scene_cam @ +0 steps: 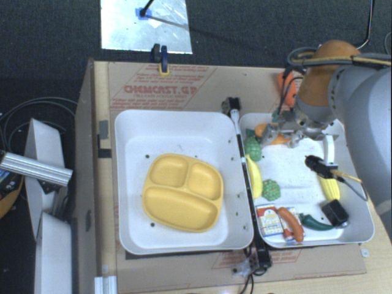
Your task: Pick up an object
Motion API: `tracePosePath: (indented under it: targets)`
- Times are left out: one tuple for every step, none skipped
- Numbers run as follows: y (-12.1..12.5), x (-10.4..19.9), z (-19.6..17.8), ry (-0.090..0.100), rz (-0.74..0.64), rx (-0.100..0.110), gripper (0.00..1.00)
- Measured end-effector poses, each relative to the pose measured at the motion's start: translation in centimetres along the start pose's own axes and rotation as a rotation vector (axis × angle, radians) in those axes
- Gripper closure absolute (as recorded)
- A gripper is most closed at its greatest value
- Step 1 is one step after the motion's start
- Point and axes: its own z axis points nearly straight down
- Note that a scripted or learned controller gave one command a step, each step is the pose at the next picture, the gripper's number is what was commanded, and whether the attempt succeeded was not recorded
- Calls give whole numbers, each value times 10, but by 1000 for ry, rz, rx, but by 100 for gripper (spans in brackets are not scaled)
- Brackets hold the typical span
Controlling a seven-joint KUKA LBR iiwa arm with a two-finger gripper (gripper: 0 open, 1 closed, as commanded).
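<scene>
**Reaching into the right bin: nothing lifted yet**

Standing over the bench, an onlooker sees two white bins side by side. The left bin (122, 164) carries a yellow divided plate (182, 192) and nothing else of note. The right bin (361, 225) holds the candidates for picking: a green leafy piece (252, 147) and a banana (254, 177) along its left wall, a small broccoli-like piece (271, 190) just beside the banana, a corn cob (331, 185) to the right, and, along the near edge, a printed card (271, 221), a sausage (291, 223), a green pepper (316, 223) and a black block (335, 212). The arm (352, 90) enters from the right, and its gripper (288, 133) hangs low over the far left corner of this bin, near an orange item (269, 131). Whether the gripper is spread or closed cannot be told at this angle. No object appears raised off the bin floor, so the pick seems not yet made; closing on an item and lifting it remain to be done.
</scene>
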Motion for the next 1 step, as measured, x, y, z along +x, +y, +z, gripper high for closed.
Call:
tracePosePath:
  targets:
    - [0,13,-2,-10,2,-2,0]
